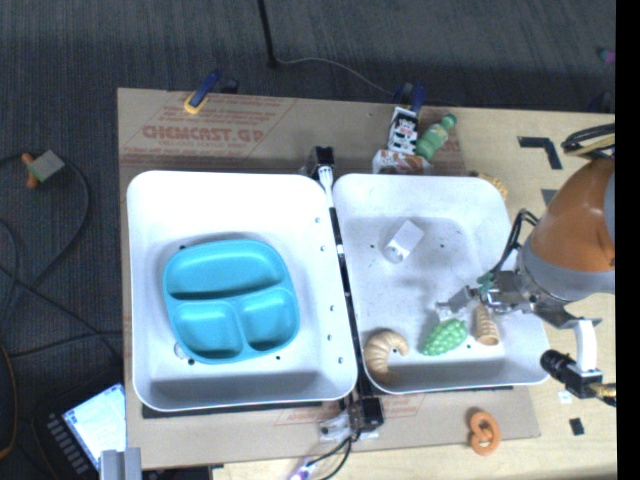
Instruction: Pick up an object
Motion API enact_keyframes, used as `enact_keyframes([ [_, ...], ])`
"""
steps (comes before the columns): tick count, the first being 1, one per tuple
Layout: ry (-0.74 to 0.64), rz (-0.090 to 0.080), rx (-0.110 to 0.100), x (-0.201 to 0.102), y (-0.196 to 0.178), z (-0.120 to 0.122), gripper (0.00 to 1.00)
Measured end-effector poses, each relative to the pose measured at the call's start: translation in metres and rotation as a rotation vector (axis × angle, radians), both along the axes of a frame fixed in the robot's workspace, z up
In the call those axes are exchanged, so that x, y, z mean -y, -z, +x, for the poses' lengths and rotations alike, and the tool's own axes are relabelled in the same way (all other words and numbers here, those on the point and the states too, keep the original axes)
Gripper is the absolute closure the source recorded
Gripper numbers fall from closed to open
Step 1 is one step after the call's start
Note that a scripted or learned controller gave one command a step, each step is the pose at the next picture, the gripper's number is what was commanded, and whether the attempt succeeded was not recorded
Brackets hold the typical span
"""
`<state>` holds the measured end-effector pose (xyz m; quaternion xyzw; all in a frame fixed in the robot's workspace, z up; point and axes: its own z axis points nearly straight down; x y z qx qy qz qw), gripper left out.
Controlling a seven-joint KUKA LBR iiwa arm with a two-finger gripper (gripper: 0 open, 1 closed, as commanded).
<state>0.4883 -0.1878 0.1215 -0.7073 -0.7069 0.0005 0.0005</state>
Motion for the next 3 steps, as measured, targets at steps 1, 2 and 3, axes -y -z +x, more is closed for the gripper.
enact_keyframes([
  [1, -0.003, 0.001, 0.0, -0.074, 0.02, 0.066, 0.0],
  [2, -0.001, 0.0, -0.001, -0.082, 0.028, 0.069, 0.0],
  [3, 0.0, -0.002, 0.002, -0.026, -0.002, 0.083, 0.0],
])
